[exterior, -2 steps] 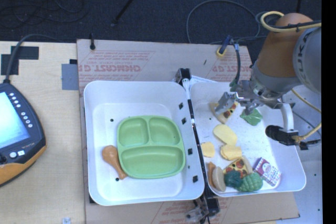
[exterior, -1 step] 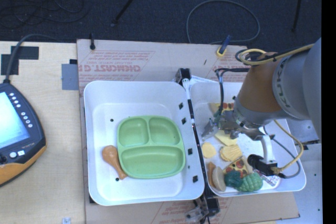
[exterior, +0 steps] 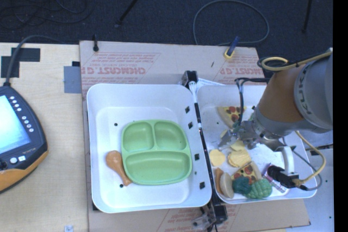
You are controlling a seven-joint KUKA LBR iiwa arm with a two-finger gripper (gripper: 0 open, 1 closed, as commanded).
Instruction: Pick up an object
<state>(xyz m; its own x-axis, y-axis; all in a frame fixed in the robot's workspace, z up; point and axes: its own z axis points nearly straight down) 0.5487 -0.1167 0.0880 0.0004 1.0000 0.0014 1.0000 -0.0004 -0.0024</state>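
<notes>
Ridged yellow chips [exterior: 238, 157] lie just below gripper [exterior: 235, 136]; flat pizza wedge [exterior: 230, 113] above it. Fingers' state: can't tell. Smooth green divided plate [exterior: 156, 152] far left.

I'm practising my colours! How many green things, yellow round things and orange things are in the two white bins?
Green: 2, the divided plate and the broccoli.
Yellow round: 3, the chips and.
Orange: 1, the spoon-shaped toy beside the plate.
Total: 6. The pile near the gripper is cluttered, so more may be hidden.
</notes>
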